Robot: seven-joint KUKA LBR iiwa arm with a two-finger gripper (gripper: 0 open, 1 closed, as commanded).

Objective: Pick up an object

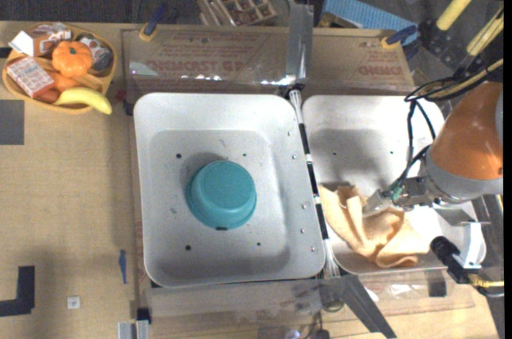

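Observation:
A teal bowl (223, 194) sits upside down in the middle of the left bin (160, 129). A crumpled yellow cloth (360, 229) lies in the near left corner of the right bin (352, 129). My gripper (382, 200) reaches in from the right and is down at the cloth's upper right edge, touching its folds. The grey arm with its orange band (472, 145) hangs over the right side of that bin and hides part of it. Whether cloth is between the fingers is too small to tell.
A wicker basket (56, 69) with toy fruit, a pumpkin and a banana stands on the bench at the far left. Cardboard walls (216, 57) rise behind both bins. A black cable (416, 129) loops above the right bin.

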